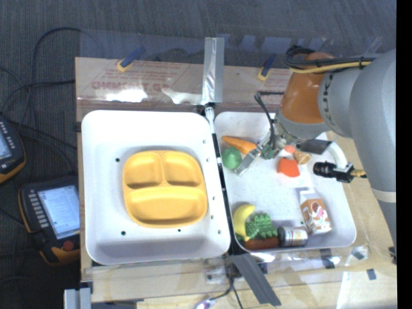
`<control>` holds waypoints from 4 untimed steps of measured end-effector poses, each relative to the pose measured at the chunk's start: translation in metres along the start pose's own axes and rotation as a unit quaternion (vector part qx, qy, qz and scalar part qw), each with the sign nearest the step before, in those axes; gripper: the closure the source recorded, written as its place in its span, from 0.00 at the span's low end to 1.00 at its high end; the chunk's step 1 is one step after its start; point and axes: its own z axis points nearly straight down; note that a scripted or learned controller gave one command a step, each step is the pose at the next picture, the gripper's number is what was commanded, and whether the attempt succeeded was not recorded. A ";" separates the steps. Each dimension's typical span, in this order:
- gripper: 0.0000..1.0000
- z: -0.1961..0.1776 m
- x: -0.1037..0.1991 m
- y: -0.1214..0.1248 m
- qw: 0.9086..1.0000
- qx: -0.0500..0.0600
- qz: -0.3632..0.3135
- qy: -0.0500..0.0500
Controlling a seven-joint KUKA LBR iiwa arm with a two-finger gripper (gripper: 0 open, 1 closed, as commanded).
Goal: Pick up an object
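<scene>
Objects for picking lie in the right bin [347, 234], eight that I can count, one of each. One carrot [239, 144] lies near the upper left corner, with one green ball [230, 159] just below it against the left wall. One silver bar [247, 161] lies tilted just right of the ball, touching the carrot's lower side. One small red-orange piece [289, 167] sits near the middle of the bin. One small carton [315, 214] with a brown print stands toward the right wall. Along the lower edge, one yellow fruit [242, 216] lies at the left, one green leafy toy [259, 226] is pressed against it, and one small jar [293, 236] lies on its side just right of the leafy toy.

The gripper [270, 148] is down in the upper part of this bin, between the carrot and the red-orange piece, close to the bar's upper end. Whether it is wide, narrow or holding anything cannot be told. The arm [360, 102] reaches in from the right, its orange band [302, 102] above the gripper over the bin's upper edge, with a black cable looping over it.

The left bin [103, 237] holds one yellow tray [165, 187] with three compartments, lying flat near its middle.
</scene>
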 end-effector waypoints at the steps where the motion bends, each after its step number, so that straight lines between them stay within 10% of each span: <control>1: 0.00 -0.001 0.044 -0.069 1.000 -0.002 0.003 0.000; 2: 0.00 -0.001 0.003 0.001 0.999 0.001 -0.032 0.003; 3: 0.00 -0.003 0.034 -0.085 0.999 0.001 -0.033 0.003; 4: 0.00 -0.001 0.024 -0.036 0.999 -0.003 -0.042 -0.001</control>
